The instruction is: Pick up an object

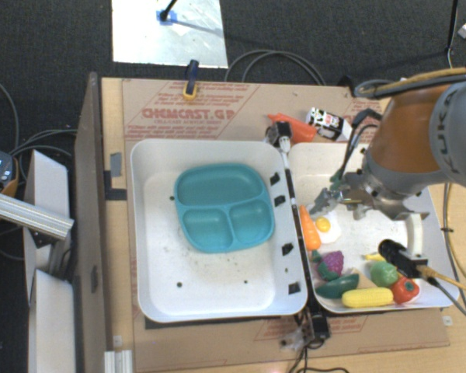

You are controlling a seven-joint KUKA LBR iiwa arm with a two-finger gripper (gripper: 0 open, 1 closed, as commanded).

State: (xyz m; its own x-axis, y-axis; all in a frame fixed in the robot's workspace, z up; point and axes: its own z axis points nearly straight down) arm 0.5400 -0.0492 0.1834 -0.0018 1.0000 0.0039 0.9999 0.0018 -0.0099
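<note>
Approach looks like the step in hand: the pincer [325,201] hangs low over the right bin [317,163], at its left side, and nothing shows in its grip. Whether it is spread or closed cannot be told from this slant, since the grey wrist hides much of it.

The nearest candidates lie just below its tip. A fried egg [326,228], flat and glossy white with a yellow dome, lies beside a slim orange carrot [308,229] that runs along the bin's left wall. The egg's thin profile would likely be awkward to pinch; the carrot's tapered body probably gives more to hold, though the wall crowds it.

Further toward the front of the bin the other toys lie close together: a knobbly purple piece [332,263], a smooth dark green pod [338,287], a yellow piece [366,297] with a ribbed look, a green pepper [383,273] and a red tomato [405,288]. All read as hard moulded plastic.

The next move probably calls for settling on one toy, centring over it and dropping straight down, keeping clear of its neighbours.

The left bin [161,286] holds a teal tray [221,208] with three compartments. Both bins rest on a cardboard-covered table [241,103].
</note>
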